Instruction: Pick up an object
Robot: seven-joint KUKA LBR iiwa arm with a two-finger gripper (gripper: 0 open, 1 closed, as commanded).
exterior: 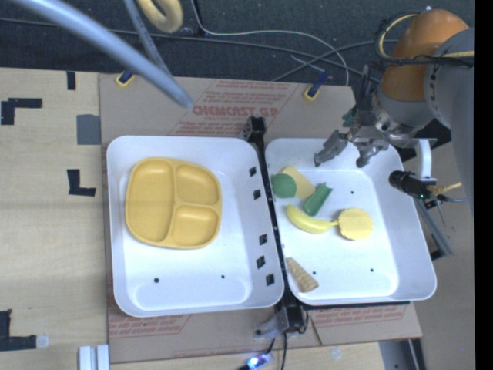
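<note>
My gripper (345,154) hangs over the far edge of the right bin (400,276), fingers spread open with nothing between them. Below it in that bin lie a green round piece (283,185) against a pale yellow piece (299,180), a green pickle-shaped piece (316,199), a yellow banana (308,222), a round yellow piece (355,224) and a tan cone (302,276) near the front. The gripper is above and to the right of the green pieces, touching none of them.
The left bin (139,291) holds a yellow divided plate (173,203). A black clip row (262,206) runs between the bins. Cables and a grey pole (100,37) cross the back. A black fitting (408,182) sticks over the right bin's right rim.
</note>
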